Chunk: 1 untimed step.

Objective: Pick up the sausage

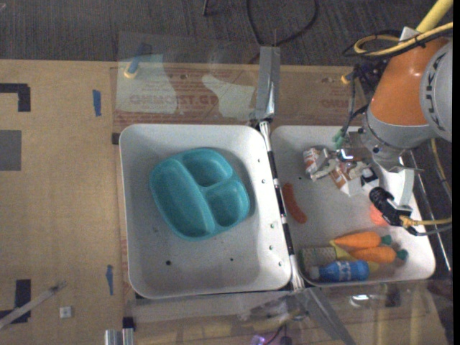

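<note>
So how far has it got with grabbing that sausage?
Nothing looks done yet: the sausage lies on the floor of the right bin, near its left wall. The gripper hangs over that bin's upper part, off to the sausage's right. Reaching it, gripping and lifting are all left.

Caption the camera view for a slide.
KUKA arm's gripper hovers over the right bin, sausage lying near its left wall; teal divided plate in left bin.

Arm [413, 95] in from right, tool [345, 165] pointing down-left (wrist bent).
</note>
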{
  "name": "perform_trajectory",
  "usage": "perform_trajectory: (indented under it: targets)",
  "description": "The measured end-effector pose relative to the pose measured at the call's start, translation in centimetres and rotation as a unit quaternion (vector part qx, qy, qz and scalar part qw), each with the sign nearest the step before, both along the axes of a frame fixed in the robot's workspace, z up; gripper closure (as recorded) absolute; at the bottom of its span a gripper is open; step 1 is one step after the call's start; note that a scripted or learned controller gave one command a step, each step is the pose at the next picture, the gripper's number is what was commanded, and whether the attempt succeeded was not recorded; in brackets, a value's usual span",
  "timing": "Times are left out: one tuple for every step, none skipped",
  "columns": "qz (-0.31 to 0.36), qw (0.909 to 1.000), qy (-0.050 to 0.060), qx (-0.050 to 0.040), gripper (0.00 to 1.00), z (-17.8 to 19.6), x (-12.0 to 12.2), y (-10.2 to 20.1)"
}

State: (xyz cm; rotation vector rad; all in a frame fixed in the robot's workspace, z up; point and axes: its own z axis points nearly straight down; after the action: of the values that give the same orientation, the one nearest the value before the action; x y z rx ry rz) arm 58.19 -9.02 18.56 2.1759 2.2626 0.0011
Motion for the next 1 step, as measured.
perform_trajectory:
  targets:
    - [-0.023,0.9997,0.000,-0.0003,0.00,-0.10,1.56,3.74]
